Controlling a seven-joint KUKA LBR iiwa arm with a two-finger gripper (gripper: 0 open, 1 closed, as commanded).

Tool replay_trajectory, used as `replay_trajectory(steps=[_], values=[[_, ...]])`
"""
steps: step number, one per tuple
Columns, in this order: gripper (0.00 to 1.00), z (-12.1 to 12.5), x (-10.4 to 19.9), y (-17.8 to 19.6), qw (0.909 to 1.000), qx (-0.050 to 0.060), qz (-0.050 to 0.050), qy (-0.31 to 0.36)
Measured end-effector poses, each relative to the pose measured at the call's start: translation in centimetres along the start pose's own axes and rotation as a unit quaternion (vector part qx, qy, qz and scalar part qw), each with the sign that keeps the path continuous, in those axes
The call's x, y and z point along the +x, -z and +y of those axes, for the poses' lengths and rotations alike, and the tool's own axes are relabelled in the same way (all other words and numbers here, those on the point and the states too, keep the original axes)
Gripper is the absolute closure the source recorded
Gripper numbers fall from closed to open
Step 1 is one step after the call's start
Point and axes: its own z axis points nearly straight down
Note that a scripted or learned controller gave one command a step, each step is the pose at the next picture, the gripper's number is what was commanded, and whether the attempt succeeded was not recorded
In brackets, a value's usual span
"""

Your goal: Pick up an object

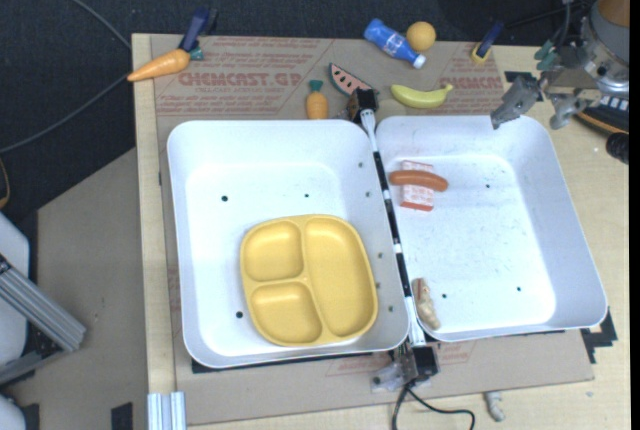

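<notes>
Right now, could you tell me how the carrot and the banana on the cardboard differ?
The carrot is orange and tapers to a point; the banana is yellow and curved. The carrot lies at the cardboard's far left corner, the banana just behind the right bin. Both lie outside the bins.

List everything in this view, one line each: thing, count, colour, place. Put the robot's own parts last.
shallow plastic bins: 2, white, side by side on the bench
divided plastic plate: 1, yellow, left bin, near front
toy hot dog: 1, red and orange, right bin, near the divider
small tan toy: 1, beige, right bin, front left corner
toy carrot: 1, orange, bench, back left
small orange toy: 1, behind left bin
toy watermelon slice: 1, red, behind left bin
toy banana: 1, yellow, behind right bin
toy bottle: 1, blue, back
round toy fruit: 1, orange, beside bottle
end effector: 1, grey, above right bin's back right edge
</notes>
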Motion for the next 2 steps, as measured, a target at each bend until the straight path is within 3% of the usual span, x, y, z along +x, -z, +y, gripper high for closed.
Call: replay_trajectory(steps=[1, 2], values=[[0.0, 1.9, 3.2, -13.2, 1.0, 0.002, 0.001, 0.0], [0.0, 2.2, 5.8, -19.4, 1.0, -0.004, -0.001, 0.0]])
